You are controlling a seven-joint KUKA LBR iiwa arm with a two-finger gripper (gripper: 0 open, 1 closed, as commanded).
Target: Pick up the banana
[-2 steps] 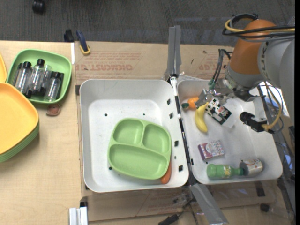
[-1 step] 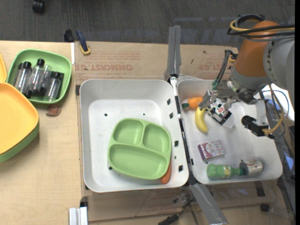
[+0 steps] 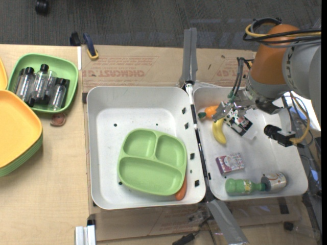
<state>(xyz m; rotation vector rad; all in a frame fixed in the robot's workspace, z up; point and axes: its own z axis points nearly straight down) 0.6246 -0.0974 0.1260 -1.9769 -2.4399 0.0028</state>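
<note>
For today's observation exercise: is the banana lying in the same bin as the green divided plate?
No. The banana lies in the right bin, while the green divided plate sits in the left bin.

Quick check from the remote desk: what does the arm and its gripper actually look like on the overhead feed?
The arm is grey with rounded casings and a broad orange band above the wrist. Yellow and black cables loop over the orange part, and thinner wires run down its side. The gripper is a small assembly of metal and black parts.
</note>
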